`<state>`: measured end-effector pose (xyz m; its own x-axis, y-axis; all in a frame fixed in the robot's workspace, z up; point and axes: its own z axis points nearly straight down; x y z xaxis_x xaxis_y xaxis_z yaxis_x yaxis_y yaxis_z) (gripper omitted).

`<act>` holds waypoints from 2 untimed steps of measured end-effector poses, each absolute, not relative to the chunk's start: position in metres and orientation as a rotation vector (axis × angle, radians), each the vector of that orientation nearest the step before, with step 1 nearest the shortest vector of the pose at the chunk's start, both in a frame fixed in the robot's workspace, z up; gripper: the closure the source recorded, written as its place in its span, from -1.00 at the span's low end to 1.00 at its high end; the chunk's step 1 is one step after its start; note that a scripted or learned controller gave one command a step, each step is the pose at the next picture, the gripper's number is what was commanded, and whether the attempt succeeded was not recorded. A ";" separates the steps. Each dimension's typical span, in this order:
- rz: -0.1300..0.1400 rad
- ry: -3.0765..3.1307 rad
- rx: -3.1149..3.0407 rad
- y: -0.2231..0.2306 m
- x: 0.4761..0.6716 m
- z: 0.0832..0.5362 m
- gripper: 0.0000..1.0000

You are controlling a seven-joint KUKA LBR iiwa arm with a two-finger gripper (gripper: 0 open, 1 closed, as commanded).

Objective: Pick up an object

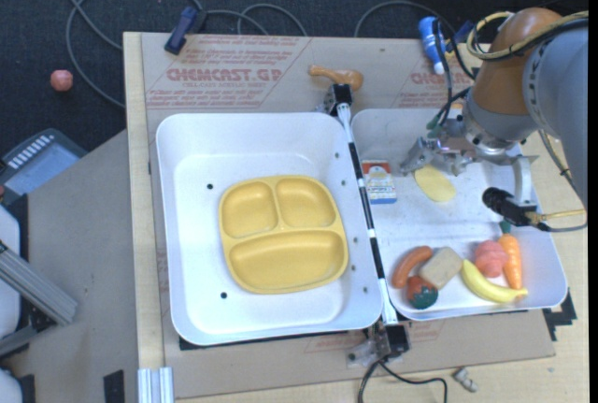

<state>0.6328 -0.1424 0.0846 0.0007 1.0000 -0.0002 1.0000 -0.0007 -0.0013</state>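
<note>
My gripper (439, 158) hangs low in the back half of the right bin (551, 284), below the orange wrist band. Just under and in front of it, on the bin floor, lies a pale yellow rounded piece (435, 185); whether the gripper touches it I cannot tell. A small red, white and blue carton (378, 183) stands against the bin's left wall. Along the front lie a sausage (411, 265), a tan bread slice (442, 267), a green and red piece (424, 296), a banana (491, 285), a pink peach (490, 254) and a carrot (512, 262).
The left bin (187, 158) holds a yellow divided plate (280, 233). A black clip (341, 97) and a rail join the two bins. Cables and a black connector (500, 201) trail from the arm over the right bin's far side.
</note>
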 end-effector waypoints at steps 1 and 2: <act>0.002 -2.220 -2.221 -0.152 0.627 0.085 -1.00; 0.001 -2.221 -2.220 -0.131 0.606 0.085 -1.00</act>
<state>0.6062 -0.1306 0.0846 -0.0003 1.0000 0.0008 1.0000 0.0003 -0.0016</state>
